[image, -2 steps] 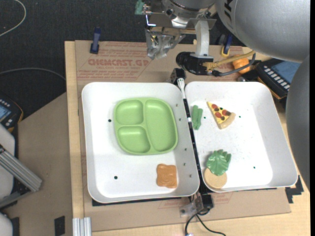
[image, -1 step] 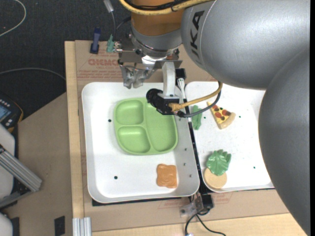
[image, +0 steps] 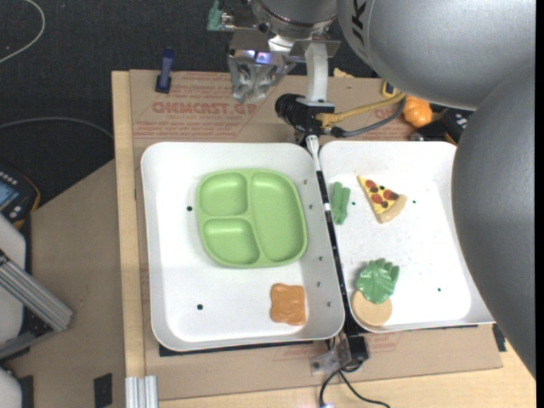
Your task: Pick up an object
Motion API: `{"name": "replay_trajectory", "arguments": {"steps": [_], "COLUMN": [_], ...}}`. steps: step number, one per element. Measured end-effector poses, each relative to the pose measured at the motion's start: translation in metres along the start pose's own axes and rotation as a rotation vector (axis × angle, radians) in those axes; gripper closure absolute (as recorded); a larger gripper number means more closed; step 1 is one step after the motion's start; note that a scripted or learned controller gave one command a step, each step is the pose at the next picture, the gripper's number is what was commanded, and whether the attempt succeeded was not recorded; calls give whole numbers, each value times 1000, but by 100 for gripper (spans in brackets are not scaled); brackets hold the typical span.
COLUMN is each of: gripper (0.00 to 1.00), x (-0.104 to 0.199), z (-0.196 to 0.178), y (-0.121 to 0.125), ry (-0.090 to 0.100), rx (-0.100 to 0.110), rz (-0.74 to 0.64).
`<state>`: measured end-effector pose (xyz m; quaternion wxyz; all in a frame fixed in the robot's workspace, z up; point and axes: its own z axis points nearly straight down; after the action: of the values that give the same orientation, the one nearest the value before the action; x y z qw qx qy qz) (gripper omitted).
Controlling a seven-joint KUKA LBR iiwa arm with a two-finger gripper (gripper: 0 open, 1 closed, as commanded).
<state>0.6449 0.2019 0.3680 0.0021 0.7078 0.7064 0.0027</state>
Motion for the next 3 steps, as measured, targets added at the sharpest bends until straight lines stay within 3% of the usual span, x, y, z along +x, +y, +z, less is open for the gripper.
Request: {"name": "replay_trajectory", "arguments": {"steps": [1, 2, 3], "gripper": [100, 100, 100], "x": [24, 22, 4], "z": [-148, -28, -177], "y": [23, 2, 23], "ry": [5, -4, 3], "rx": [-14, 19, -13], "rz": [-6, 0, 0]}}
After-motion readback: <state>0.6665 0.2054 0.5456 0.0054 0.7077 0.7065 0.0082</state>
